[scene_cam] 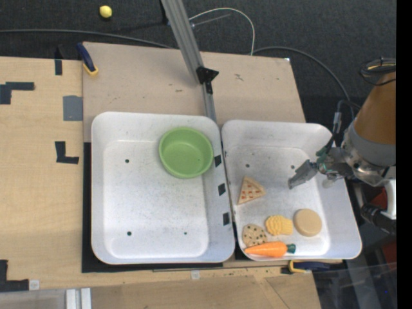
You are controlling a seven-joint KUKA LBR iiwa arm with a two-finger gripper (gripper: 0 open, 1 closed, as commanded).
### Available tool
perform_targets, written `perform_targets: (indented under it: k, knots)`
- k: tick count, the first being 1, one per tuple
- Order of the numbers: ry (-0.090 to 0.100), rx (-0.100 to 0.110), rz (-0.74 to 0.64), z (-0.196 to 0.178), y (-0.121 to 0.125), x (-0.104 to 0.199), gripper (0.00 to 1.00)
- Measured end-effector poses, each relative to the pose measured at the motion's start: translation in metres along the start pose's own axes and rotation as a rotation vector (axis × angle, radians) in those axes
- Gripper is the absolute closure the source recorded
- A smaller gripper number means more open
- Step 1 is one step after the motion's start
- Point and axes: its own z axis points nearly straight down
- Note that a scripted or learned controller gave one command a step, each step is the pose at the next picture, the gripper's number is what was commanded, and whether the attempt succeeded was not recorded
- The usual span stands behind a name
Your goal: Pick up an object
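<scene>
Plywood bench [38, 127] with dark tape marks; dark floor behind, yellow ball [105, 11] on it. Left bin [109, 192]: green bowl [186, 152]. Right bin [270, 137]: pizza slice [250, 190], cookie [254, 234], carrot [269, 250], waffle [279, 224], tan disc [308, 223]; gripper [308, 170] above, finger state unclear. No legible writing.

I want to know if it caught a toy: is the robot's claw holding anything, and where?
Nothing is held. The gripper hangs over bare floor of the right bin, above the pizza slice.
</scene>
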Motion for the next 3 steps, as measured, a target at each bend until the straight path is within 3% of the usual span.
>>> perform_targets:
  k: [1,3]
  knots:
    - [-0.001,0.0,0.0,0.0,0.0,0.0,0.0]
    - [0.001,0.005,0.001,0.088,0.002,0.008,0.0]
